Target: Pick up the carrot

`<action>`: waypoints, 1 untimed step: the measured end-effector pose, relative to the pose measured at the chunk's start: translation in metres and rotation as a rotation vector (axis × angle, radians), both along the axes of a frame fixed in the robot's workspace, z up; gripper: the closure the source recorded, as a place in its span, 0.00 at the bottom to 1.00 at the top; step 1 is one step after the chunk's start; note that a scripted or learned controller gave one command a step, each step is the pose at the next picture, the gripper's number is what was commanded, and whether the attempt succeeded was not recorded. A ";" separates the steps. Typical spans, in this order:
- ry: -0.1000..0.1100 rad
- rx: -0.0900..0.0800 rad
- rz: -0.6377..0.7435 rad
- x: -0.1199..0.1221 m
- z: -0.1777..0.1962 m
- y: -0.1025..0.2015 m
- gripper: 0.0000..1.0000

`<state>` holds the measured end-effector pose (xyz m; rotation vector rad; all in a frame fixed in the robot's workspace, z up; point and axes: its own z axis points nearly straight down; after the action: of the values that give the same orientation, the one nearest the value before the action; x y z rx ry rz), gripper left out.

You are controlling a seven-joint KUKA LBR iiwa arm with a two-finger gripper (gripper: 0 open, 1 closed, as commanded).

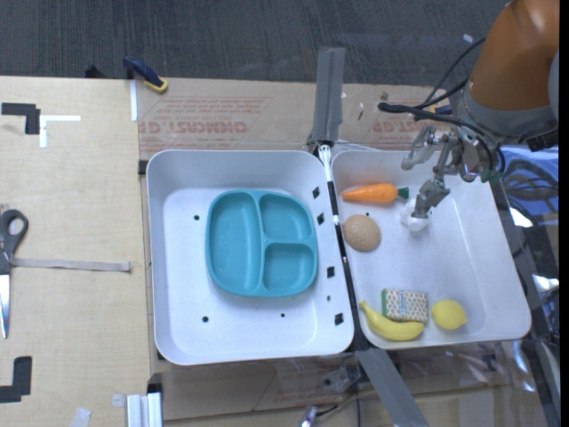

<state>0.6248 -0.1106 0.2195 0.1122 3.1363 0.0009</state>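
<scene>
The carrot [371, 194] lay in the right bin [484, 265], near its back left corner, orange body pointing left and green tip toward the gripper [425, 205]. The gripper hung over the same bin, just right of the carrot's green end; nothing sat between its fingers. Finger spacing could not be resolved from this angle, possibly near together. A round brown ball [362, 232] rested just in front of the carrot. A banana [389, 326], a small patterned sponge [405, 305] and a lemon [449, 314] clustered at the front edge. The left bin [178, 301] held a teal divided plate [262, 242]. Scissors [9, 265] lay on the bench at far left.
</scene>
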 end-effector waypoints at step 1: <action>-0.014 -0.002 0.048 0.013 -0.106 0.015 0.00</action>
<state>0.6382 -0.0959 0.1139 0.0367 3.1242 -0.0011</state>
